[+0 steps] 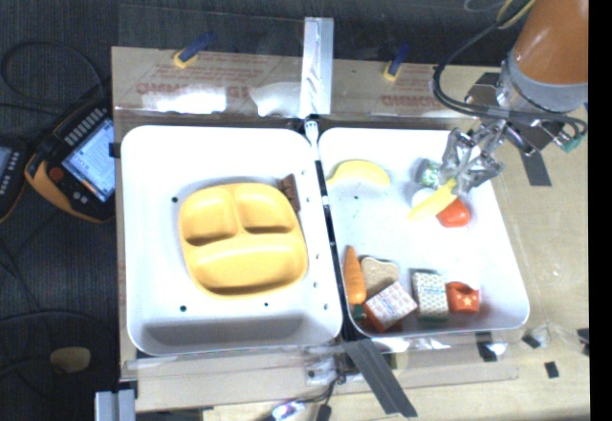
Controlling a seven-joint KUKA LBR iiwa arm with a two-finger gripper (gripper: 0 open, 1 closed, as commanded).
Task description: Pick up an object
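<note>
Gripper (466, 167) reaching down from right into right bin (507, 256), wrist slanted left | whether it grips, cannot tell | yellow piece (430, 204) and red piece (455, 213) just below it | yellow tray (243, 235) in left bin (143, 218)

- Gripper (466, 164) is low over the right bin (497, 247), near its far right corner.
- Just below the fingers (457, 153): a yellow piece (430, 203) touching a red piece (455, 213). Whether anything is held, hard to say.
- Yellow slice (359, 172) at the far left of that bin.
- Along the near wall: carrot (355, 277), toast-like piece (380, 270), small boxes (429, 295), red item (463, 298).
- Left bin (153, 170) carries a yellow divided tray (244, 237).
</note>
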